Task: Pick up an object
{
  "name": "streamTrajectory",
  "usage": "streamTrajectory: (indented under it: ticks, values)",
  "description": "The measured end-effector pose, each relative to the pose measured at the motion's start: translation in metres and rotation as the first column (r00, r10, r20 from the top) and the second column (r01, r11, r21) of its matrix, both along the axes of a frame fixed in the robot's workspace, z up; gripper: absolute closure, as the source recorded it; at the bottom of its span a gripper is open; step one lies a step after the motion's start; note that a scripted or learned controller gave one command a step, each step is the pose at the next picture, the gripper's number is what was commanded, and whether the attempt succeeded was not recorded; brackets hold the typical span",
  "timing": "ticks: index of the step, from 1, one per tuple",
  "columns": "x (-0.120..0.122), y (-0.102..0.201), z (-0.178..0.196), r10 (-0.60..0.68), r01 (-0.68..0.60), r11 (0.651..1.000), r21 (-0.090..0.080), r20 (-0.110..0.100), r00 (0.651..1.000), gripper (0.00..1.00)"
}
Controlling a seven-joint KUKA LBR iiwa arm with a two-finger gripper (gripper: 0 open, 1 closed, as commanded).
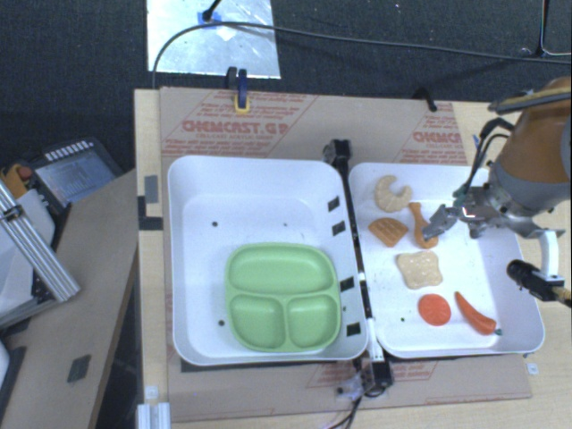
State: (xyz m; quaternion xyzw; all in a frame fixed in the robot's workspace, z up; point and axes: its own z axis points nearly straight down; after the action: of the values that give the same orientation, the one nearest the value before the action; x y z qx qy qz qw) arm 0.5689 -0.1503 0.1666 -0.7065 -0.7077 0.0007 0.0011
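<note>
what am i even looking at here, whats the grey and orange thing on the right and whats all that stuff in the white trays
This is one camera above a bench, looking down at a slant. The grey and orange thing is a robot arm reaching in from the right; its pincer is the grasping end, low over the right bin beside an orange drumstick-shaped toy. Whether it grips anything is unclear. That bin also has toy food: a pale cashew-shaped piece, a brown waffle-like piece, a beige toast slice, a red round slice and a red-orange pepper. The left bin holds a green divided plate. The arm's job is picking up an object.
</note>
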Motion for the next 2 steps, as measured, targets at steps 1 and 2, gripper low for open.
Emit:
streamTrajectory:
  ticks: [1, 2]
  values:
    - [0.001, 0.004, -0.042, 0.000, 0.000, 1.000, 0.001, 0.000, 1.000, 0.00]
    - [0.003, 0.004, -0.081, -0.001, 0.001, 1.000, 0.000, 0.006, 1.000, 0.00]
